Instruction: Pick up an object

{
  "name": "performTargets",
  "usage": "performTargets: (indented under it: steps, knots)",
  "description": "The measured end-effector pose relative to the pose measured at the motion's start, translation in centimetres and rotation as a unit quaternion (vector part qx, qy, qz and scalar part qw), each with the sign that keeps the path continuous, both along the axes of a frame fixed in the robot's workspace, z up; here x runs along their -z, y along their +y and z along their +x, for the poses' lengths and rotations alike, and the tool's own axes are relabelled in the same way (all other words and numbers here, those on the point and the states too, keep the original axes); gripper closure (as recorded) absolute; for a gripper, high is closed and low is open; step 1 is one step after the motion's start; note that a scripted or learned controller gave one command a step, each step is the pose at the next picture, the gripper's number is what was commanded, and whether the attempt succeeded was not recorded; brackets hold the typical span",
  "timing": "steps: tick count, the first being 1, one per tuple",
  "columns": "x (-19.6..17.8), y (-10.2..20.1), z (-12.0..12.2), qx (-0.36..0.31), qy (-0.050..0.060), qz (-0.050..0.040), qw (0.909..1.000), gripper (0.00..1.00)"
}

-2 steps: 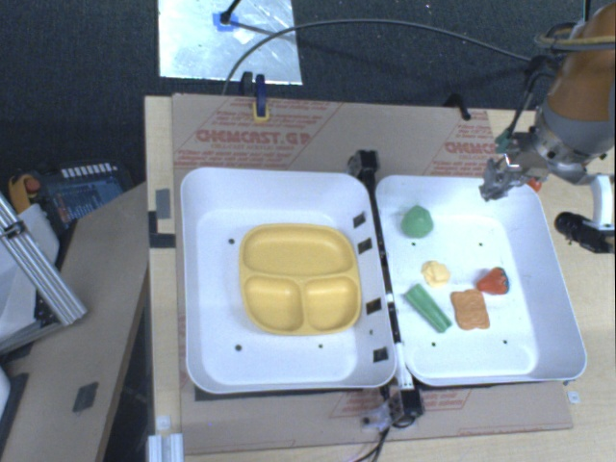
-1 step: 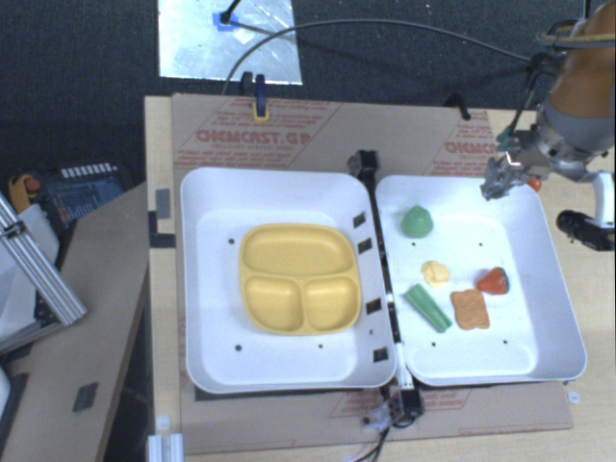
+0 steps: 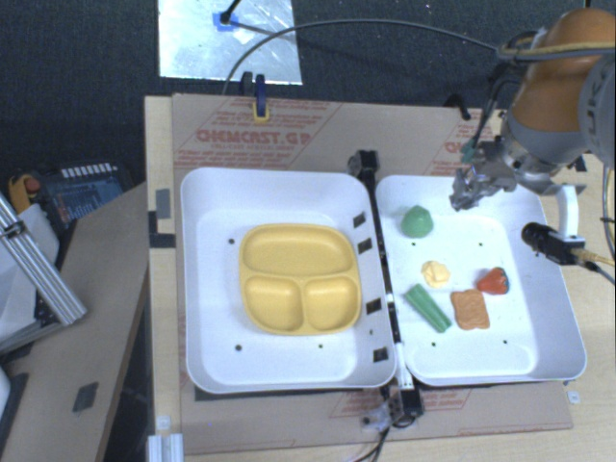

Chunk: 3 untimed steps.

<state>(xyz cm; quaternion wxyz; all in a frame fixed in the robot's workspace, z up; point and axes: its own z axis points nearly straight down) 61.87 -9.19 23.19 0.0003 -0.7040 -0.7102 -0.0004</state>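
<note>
Two white bins sit side by side on the bench.

The left bin [image 3: 207, 258] holds one thing: a yellow tray [image 3: 298, 277]. The tray has three dips in it, one long dip at the top and two smaller dips below. It lies flat in the middle of its bin.

The right bin [image 3: 539, 349] holds five small things. Going from left to right, first comes one green ball [image 3: 417, 221], up near the back of the bin. Below it, near the front, lies one green stick [image 3: 426, 308], tilted a bit. Just above the stick sits one pale yellow lump [image 3: 436, 273]. Next to the stick, close but maybe not touching, is one orange-brown square piece [image 3: 470, 309] that looks like toast. Just above that piece is one red thing [image 3: 494, 281] with a bit of green on it, like a small strawberry.

The grey arm [image 3: 553, 104] comes in from the right, with its orange band up high. Its claw [image 3: 466, 196] hangs over the back part of the right bin, to the right of the green ball and apart from it. I cannot tell if the claw is open or closed, and I see nothing in it. All five small things lie in the bin.
</note>
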Motion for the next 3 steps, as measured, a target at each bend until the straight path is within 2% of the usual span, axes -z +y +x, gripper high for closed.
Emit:
performTargets:
  steps: [1, 3]
  knots:
    - [0.8, 5.4, 0.3, 0.0, -0.001, 0.0002, 1.0, 1.0]
    - [2.3, 15.7, -0.8, 0.0, 0.0, 0.0003, 1.0, 1.0]
